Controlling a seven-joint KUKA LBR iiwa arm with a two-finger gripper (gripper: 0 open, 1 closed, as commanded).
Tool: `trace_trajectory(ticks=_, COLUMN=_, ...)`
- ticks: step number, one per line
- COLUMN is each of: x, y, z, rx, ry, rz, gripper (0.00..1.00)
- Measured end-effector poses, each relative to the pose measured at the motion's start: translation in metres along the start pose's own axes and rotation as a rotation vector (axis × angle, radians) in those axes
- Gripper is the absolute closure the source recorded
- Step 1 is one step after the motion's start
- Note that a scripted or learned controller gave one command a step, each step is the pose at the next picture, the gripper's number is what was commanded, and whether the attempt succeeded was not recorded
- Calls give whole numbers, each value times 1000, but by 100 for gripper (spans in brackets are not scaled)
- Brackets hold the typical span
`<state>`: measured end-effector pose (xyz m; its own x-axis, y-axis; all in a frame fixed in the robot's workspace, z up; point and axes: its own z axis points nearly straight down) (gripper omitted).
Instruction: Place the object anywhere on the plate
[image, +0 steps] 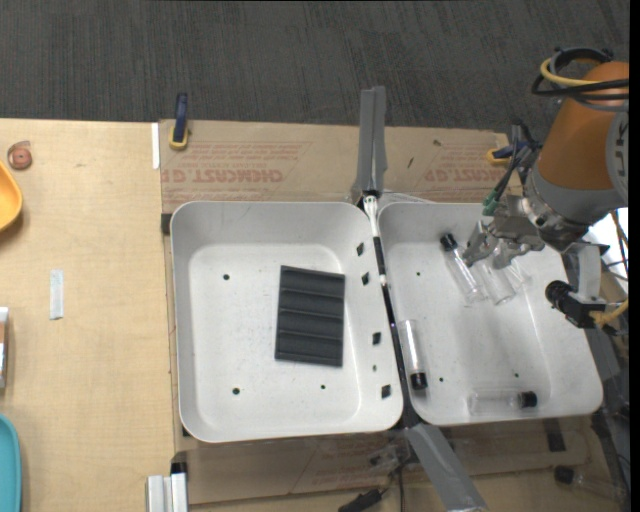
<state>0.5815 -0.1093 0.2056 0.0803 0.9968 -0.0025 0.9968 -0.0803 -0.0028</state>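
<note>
While the tool (497, 250) hangs over the right white bin (560, 395), grip state unclear.
Dark grey ribbed rectangular plate (311, 315) lies in the left white bin (200, 400), toward nine o'clock, well apart.

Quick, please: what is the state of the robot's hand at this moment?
Hand: over the right bin, above a clear tube; open or closed cannot be told.

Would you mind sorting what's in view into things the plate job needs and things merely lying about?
Belongs to the job:
- dark ridged plate in the left bin
- clear tubes in the right bin
- gripper

Lying about:
- orange dish
- blue clamp
- cardboard sheet
</note>
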Motion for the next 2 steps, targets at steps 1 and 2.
trace_trajectory(ticks=1, x=63, y=8, z=16, rx=2, ry=0, rz=145, gripper=100)
trace_trajectory(ticks=2, x=121, y=-18, z=4, rx=1, ry=1, rz=-54, gripper=100)
